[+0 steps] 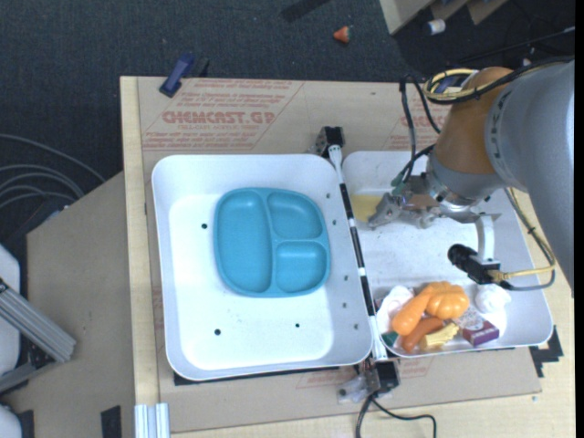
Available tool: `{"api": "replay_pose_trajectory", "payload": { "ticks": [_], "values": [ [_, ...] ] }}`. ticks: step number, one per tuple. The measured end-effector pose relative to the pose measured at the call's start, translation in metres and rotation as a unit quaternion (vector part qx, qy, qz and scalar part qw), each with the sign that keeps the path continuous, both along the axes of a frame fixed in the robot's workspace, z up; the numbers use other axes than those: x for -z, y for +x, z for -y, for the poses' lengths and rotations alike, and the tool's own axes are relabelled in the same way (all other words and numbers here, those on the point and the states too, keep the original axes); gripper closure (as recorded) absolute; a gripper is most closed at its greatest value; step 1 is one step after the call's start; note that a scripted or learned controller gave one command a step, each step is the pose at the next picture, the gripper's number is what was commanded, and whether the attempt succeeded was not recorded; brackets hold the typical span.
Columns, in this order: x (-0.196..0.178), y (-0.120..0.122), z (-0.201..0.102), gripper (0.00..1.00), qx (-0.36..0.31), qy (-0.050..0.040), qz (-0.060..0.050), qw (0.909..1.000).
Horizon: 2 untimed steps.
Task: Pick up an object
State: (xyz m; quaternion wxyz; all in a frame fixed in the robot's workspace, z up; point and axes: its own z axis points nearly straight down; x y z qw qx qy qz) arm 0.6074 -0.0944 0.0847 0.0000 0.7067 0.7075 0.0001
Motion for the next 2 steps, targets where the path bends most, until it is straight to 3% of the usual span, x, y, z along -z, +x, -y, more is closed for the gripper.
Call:
{"api": "replay_pose_trajectory", "payload": {
  "ticks": [1,2],
  "values": [
    [0.0,-0.056,0.008,0.0,0.001,0.0003,-0.001,1.0],
    [0.0,0.022,-0.002,0.0,0.0,0.0,0.0,1.0]
  ]
}}
